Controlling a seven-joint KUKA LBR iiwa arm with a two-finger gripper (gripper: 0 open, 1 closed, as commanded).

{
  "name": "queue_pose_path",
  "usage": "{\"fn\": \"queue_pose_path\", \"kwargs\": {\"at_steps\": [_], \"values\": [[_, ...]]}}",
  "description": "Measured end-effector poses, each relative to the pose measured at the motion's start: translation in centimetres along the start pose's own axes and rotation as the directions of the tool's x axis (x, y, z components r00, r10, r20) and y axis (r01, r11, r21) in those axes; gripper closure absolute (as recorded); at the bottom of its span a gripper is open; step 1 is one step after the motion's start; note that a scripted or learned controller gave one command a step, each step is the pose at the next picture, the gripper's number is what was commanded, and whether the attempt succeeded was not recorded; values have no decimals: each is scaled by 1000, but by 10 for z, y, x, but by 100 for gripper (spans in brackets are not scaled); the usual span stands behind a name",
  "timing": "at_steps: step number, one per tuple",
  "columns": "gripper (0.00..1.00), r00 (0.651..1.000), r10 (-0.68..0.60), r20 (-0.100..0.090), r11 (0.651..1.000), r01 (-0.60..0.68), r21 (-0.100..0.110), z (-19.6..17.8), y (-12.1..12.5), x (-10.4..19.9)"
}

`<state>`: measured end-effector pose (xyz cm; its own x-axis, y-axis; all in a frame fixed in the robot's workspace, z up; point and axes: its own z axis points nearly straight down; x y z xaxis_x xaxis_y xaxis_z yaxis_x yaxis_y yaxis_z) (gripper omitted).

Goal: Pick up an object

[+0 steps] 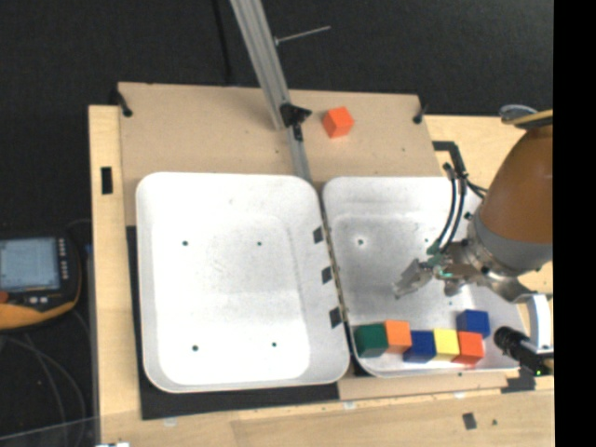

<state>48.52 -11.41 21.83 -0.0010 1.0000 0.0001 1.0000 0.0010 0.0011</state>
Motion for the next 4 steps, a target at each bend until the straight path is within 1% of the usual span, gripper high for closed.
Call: {"fn": "queue_pose_path", "kwargs": {"at_steps": [1,2,3,4], "values": [[0,1000,7,1,1000,-7,-2,0,0,0],[0,1000,-7,-2,1000,7,2,23,0,64],[0,1000,8,4,1000,-8,7,98,4,-13],[0,1000,-2,3,1000,2,-5,121,82,-57]]}}
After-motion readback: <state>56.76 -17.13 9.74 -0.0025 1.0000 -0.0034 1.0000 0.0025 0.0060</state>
